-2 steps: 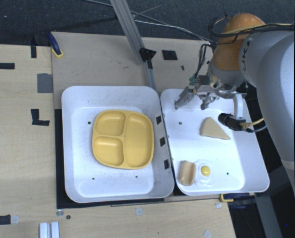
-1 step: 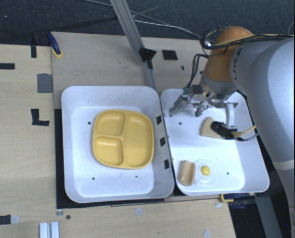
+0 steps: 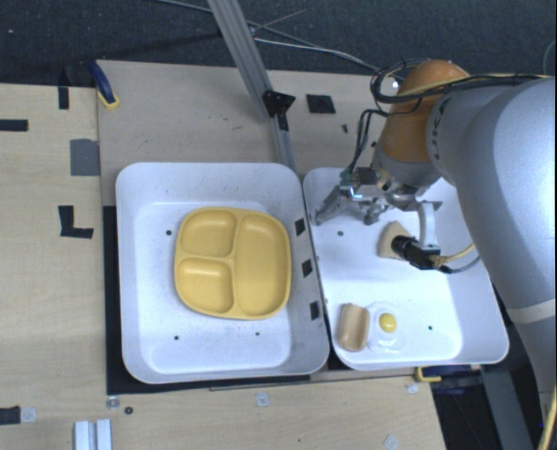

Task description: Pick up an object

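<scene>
A toy fried egg [image 3: 386,324], white with a yellow yolk, is seen lying flat in the right-hand white bin [image 3: 447,298], close to the bin's lower edge in the view. Just beside it, on the view's left, a tan bread-like toy [image 3: 353,327] is laid; whether the two touch cannot be told. The pincer [image 3: 349,216] is held over the upper part of the same bin, well apart from both toys, with its fingers [image 3: 326,211] spread wide and nothing seen between them. It is carried by the grey arm [image 3: 504,176], whose orange band [image 3: 414,129] is seen above the wrist, reaching in from the view's right. The left-hand white bin [image 3: 147,251] is set against the right one, and a yellow divided plate [image 3: 233,262] with three compartments is placed near its middle. Both bins are borne by a pale wooden surface [image 3: 166,111], across which a slanted grey metal bar [image 3: 250,54] is seen running down towards the gap between the bins.
</scene>
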{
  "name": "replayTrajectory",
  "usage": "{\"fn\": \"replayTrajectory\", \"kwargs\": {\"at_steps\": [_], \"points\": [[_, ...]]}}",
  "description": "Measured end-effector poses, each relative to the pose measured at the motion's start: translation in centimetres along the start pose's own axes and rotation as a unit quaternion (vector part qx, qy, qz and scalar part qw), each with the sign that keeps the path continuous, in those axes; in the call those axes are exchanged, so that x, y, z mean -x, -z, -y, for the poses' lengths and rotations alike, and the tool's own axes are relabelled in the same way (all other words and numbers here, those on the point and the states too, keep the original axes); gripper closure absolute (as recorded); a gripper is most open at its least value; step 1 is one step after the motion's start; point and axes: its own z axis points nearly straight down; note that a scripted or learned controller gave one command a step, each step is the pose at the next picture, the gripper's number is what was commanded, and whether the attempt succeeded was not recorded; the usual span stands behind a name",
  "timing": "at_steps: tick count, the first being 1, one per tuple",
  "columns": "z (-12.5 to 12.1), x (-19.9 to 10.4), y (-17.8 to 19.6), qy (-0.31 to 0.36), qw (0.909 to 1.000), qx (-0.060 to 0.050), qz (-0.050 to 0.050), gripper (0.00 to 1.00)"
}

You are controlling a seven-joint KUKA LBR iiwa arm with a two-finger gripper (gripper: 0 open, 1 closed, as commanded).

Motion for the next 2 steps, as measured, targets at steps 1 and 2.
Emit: {"fn": "replayTrajectory", "kwargs": {"at_steps": [1,2], "points": [[-0.1,0.1,1.2,0.000,1.0000,0.002,0.001,1.00],[-0.6,0.9,6.2,0.000,1.0000,0.002,-0.001,1.00]]}}
